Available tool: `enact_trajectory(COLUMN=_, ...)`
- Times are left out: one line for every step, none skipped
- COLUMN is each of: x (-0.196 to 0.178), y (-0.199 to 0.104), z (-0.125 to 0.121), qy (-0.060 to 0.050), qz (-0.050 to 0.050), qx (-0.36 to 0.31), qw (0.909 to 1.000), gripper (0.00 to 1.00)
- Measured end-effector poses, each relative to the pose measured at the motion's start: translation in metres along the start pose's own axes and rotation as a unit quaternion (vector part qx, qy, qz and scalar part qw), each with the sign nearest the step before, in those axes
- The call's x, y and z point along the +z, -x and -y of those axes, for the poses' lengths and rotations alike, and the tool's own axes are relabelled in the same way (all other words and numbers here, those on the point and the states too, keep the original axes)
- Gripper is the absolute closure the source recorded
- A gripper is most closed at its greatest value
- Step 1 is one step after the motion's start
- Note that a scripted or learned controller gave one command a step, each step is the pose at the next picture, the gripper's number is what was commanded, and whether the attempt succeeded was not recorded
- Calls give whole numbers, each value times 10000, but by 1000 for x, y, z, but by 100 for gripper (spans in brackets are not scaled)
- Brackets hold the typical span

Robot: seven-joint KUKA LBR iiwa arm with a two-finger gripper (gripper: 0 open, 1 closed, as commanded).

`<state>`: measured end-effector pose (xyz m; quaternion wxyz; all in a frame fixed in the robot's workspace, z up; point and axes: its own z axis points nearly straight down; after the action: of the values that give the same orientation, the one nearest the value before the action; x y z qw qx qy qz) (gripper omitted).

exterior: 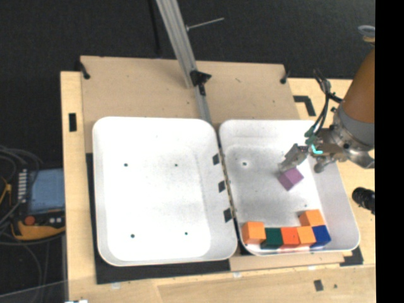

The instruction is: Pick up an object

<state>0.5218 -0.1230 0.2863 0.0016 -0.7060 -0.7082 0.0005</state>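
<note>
Hiding its fingertips (behind purple block (291,178)): gripper (302,158)

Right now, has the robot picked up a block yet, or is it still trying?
Looks partway. Done: the claw has reached into the right bin. In hand: a purple block sits tilted right under the claw, apparently at its fingertips, but a firm grip isn't certain. Left: lifting it clear. The other blocks sit along the bin's near edge.

A grey robot arm (353,128) with a broad orange band above the wrist. Dark cables loop beside it, and its metal gripper (307,158) shows a small teal light.
</note>
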Motion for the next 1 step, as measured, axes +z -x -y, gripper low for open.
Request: enact_trajectory(x=-2, y=0, z=-1, qy=25, qz=4, qx=15, qw=10000, gripper=0)
